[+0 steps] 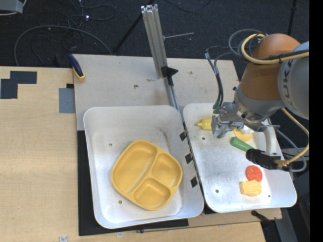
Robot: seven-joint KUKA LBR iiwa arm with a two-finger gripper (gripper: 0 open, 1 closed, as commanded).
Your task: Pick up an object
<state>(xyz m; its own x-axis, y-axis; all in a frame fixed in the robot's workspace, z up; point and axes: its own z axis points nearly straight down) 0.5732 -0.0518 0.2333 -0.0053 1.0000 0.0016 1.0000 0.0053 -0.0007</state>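
End effector (220, 130) low in rt bin (222, 195), finger state unclear; center over yellow piece (205, 124) before closing.

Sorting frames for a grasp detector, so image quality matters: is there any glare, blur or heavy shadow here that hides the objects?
Camera view: even, soft lighting and sharp focus; the yellow tray shows mild sheen, no blown-out glare. The gripper casts only faint shadow on the right bin, but the arm overlaps part of the small yellow piece.
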